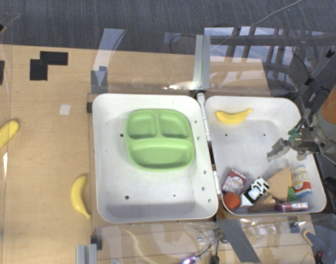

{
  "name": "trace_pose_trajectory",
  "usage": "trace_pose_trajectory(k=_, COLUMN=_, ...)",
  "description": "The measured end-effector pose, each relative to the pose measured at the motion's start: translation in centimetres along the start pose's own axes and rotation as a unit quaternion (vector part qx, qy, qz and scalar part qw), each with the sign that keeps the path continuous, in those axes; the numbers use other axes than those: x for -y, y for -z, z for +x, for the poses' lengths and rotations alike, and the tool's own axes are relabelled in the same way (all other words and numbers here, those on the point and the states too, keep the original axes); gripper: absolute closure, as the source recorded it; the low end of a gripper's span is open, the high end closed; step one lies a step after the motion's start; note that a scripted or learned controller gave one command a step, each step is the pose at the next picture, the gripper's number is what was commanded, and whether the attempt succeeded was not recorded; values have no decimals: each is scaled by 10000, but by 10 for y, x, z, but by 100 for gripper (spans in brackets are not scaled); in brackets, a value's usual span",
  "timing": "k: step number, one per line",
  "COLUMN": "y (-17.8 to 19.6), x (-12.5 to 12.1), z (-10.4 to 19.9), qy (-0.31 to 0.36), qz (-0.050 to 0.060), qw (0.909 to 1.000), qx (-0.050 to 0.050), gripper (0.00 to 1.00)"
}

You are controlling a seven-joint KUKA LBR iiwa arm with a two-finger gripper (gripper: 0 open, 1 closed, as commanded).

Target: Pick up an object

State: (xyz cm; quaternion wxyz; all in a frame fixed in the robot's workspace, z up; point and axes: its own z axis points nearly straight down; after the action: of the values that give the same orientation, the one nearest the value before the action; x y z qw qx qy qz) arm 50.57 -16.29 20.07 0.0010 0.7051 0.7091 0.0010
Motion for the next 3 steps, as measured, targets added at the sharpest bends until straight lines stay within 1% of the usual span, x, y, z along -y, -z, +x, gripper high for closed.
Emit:
trace_pose_trajectory(k=1, y=-91, x=-59, z=43, qy=1340, qz=-5, qw=9910, qx=-1, gripper=0)
trace_pose_trajectory(k=2, y=-110, x=-32, z=17, qy=1761, qz=-65, qw=9843, qx=16, gripper=0)
trace_pose_trajectory(k=3, y=-110, x=-86, z=59, qy=2046, qz=-73, qw=9788, qx=14, gripper=0)
